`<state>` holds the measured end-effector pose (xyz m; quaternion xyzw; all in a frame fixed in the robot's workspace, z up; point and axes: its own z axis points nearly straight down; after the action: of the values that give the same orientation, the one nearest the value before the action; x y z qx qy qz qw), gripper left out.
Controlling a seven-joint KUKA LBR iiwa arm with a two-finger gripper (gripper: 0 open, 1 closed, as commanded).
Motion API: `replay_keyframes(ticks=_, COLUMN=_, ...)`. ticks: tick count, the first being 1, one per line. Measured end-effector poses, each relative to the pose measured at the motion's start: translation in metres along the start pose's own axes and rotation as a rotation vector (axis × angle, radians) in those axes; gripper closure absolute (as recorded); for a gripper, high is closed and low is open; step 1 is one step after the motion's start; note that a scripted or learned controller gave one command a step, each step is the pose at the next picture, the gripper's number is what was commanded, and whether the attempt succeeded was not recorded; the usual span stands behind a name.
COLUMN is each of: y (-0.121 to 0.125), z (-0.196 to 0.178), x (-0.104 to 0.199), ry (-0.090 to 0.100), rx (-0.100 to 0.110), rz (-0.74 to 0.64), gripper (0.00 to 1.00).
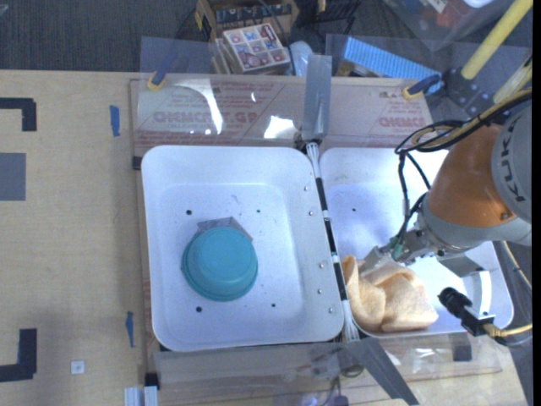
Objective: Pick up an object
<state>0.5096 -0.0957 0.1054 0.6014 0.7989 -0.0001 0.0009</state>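
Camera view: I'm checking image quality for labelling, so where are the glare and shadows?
Camera view: bright glare on the clear plastic sheet behind the bins and on the right white bin floor; soft shadow under the round teal bowl; the grey-and-orange arm looks slightly blurred.

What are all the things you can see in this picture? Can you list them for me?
bowl: one, teal blue, upside down in the left bin, lying on a small grey scrap.
sponges: looks like two or three, tan-yellow, piled at the near left corner of the right bin.
bins: two, white, shallow, side by side on the bench.
clear panel: one, see-through with reddish print, standing behind the bins.
clamps: two, yellow and blue, at the panel's top corners.
blue tape marks: two, on the wooden bench left of the bins.
arm: one, grey with an orange band, over the right bin.
gripper: one, low over the sponges.
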Motion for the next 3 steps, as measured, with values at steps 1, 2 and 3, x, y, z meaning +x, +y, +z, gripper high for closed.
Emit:
replay_keyframes(ticks=1, y=-0.0218, z=0.0165, x=0.0055, ry=-0.001, rx=-0.014, rz=0.043, gripper=0.0)
replay_keyframes(ticks=2, y=-0.0205, z=0.0078, x=0.0036, ry=-0.003, rx=-0.017, rz=0.046, gripper=1.0)
replay_keyframes(ticks=3, y=-0.0207, z=0.0078, x=0.0034, ry=-0.003, rx=-0.016, rz=0.046, gripper=0.0)
